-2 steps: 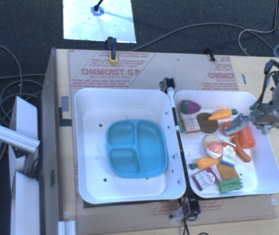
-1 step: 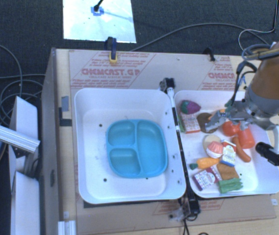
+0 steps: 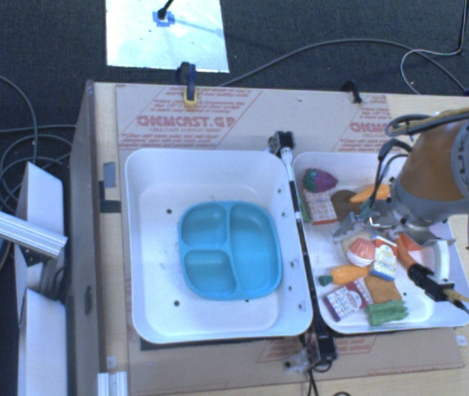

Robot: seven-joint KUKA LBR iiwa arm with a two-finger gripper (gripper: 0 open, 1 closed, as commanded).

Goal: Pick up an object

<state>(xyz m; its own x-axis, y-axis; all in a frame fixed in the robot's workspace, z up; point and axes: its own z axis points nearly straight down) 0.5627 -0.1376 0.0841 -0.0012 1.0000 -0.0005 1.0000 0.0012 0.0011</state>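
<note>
Orange carrot (image 3: 349,275) lengthwise left-right, tip rightward

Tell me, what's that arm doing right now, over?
Gripper low in the right bin, among toy food. Nothing seen held. Carrot and purple toy lie close by. Blue tray sits in the left bin.

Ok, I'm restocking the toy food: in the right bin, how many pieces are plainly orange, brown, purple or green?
Orange pieces: 2
Brown pieces: 2
Purple piece: 1
Green piece: 1
Total: 6
Mixed-colour pieces near the arm are not counted.
</note>
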